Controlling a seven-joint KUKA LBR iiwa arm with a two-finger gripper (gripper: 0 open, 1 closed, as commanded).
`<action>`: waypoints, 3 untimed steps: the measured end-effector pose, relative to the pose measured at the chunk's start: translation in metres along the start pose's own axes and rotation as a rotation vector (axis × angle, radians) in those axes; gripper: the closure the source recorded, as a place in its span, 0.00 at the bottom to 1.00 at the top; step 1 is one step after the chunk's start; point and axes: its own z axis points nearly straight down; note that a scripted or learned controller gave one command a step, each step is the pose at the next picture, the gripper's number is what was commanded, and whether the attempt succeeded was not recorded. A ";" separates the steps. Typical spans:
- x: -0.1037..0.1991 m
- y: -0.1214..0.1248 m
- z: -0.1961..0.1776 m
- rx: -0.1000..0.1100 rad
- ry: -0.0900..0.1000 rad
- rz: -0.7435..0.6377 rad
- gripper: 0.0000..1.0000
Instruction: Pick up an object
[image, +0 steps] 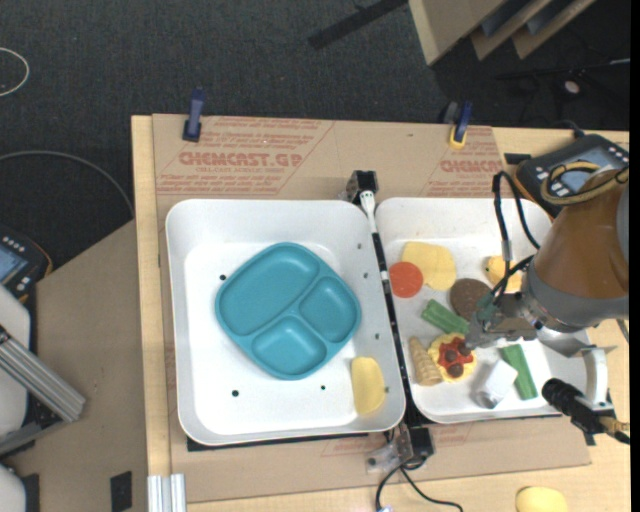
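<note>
My gripper (483, 323) hangs low over the middle of the right bin (520, 225), and the grey arm reaches in from the right. Just below and left of it lies a red and yellow toy food piece (455, 356). A brown disc (468, 295) sits just above it, and a green strip (439, 316) lies to its left. Also nearby are a tan ridged piece (423, 363), a green block (519, 370) and a small white object (488, 386). The arm hides part of the bin's right side.
An orange-red disc (406, 279), a yellow wedge (433, 264) and a small yellow piece (495, 268) lie at the back of the right bin. The left bin (190, 300) holds a teal divided plate (288, 310) and a yellow piece (367, 384). A black clip (362, 186) sits between the bins.
</note>
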 end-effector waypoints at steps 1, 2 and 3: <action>-0.034 0.001 0.065 -0.002 0.000 0.000 1.00; -0.075 0.002 0.062 -0.008 -0.004 0.000 1.00; -0.117 0.009 0.062 -0.008 -0.004 0.000 1.00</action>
